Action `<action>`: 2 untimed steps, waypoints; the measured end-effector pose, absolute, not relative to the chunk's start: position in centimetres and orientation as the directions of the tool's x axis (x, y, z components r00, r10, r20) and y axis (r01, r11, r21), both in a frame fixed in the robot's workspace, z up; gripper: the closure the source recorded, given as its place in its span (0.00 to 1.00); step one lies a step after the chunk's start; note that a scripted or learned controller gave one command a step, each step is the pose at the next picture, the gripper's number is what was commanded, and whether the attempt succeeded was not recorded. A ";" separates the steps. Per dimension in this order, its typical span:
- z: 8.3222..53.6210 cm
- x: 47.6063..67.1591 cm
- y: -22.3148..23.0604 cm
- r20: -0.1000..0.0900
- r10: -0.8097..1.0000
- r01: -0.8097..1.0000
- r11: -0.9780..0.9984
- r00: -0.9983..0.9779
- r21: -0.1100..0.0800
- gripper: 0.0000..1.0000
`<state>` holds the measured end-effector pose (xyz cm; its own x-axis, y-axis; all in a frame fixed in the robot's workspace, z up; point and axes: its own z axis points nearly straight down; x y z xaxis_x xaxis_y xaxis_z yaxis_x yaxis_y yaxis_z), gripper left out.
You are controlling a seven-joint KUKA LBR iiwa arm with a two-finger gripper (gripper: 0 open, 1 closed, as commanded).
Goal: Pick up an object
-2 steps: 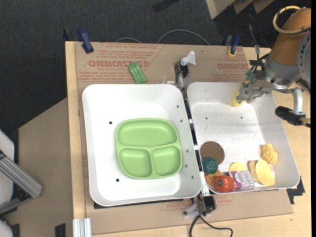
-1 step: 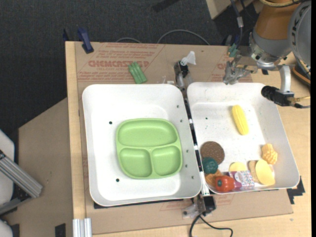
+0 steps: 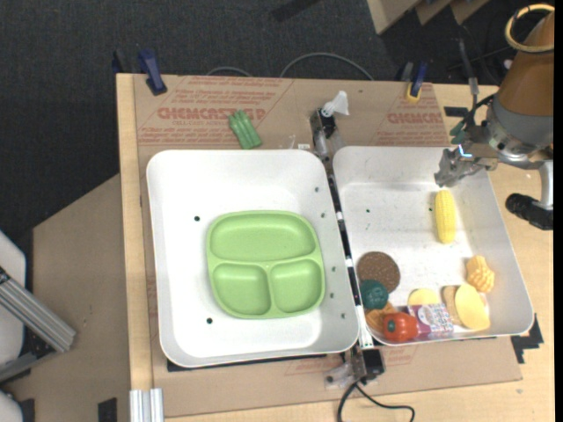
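**Ana:** Nearest the lens, along the bottom edge of the right bin [image 3: 519, 262], is the crowded heap: a red tomato-like piece [image 3: 402, 326], a pale yellow slice [image 3: 471, 307], a pink-wrapped packet [image 3: 436, 321]. Is that where the arm should go?

**Ben:** I'd say not. Start from the gripper [image 3: 455, 167]. It sits at the upper right of the frame, over the far right corner of that bin, with the grey wrist and orange band [image 3: 528, 82] rising behind it. Whether it is spread or closed I cannot tell at this size, and I see nothing held in it.

**Ana:** So what lies closest to it?

**Ben:** The corn cob [image 3: 446, 215], just below it in the picture, lying lengthwise on bare white floor and apart from everything else. That looks the easiest pick.

**Ana:** How should it be taken?

**Ben:** My judgement: come straight down over the cob's middle and close across its narrow width, not along its length. A round cob may roll, so centre well.

**Ana:** And beyond that?

**Ben:** A brown disc [image 3: 378, 271] sits lower left of the cob and an orange ridged piece [image 3: 479, 273] lower right; both lie flat or near the wall, so harder. At centre left, the left bin [image 3: 176, 183] holds a green divided plate [image 3: 264, 264], too broad to grasp.
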<state>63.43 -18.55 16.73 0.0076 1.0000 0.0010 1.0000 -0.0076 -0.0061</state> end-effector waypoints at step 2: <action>11.0 59.4 -21.3 0.000 1.000 1.000 0.001 -0.001 0.000 0.00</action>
